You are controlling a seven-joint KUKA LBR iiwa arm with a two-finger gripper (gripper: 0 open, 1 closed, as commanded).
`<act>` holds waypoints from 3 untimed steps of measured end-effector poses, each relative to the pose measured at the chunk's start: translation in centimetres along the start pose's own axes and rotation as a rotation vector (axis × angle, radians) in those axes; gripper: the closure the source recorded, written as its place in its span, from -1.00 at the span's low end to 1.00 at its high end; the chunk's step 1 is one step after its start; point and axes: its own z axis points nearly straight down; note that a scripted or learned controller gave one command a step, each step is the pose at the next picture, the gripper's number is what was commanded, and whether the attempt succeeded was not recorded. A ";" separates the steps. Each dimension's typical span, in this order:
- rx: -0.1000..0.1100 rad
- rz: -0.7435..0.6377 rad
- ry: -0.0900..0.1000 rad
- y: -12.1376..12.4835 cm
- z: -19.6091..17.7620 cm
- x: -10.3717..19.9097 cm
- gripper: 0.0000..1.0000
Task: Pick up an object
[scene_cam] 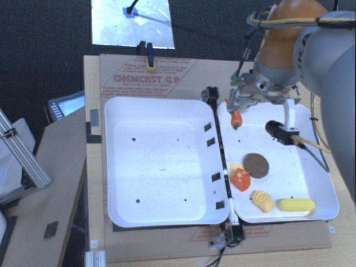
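My gripper (237,109) hangs over the far left corner of the right bin (320,174). It is shut on a small orange carrot-like piece (237,119), which hangs down from between its fingers, lifted a little above the bin floor. Other things lie in the near part of that bin: a round brown disc (256,165), a red and yellow piece (240,178), a yellow-orange lumpy piece (262,201) and a yellow oblong piece (296,205).
The left bin (119,166) sits beside the right one, with a black clipped divider (218,149) along their shared edge. The grey arm with its orange band (289,24) reaches in from the upper right.
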 end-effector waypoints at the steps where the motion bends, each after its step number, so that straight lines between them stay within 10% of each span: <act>1: 0.020 -0.002 0.004 -4.8 4.7 7.9 1.00; 2: -0.003 0.002 0.005 -6.9 -11.3 8.3 1.00; 3: 0.011 -0.006 0.006 -9.4 -13.6 17.3 1.00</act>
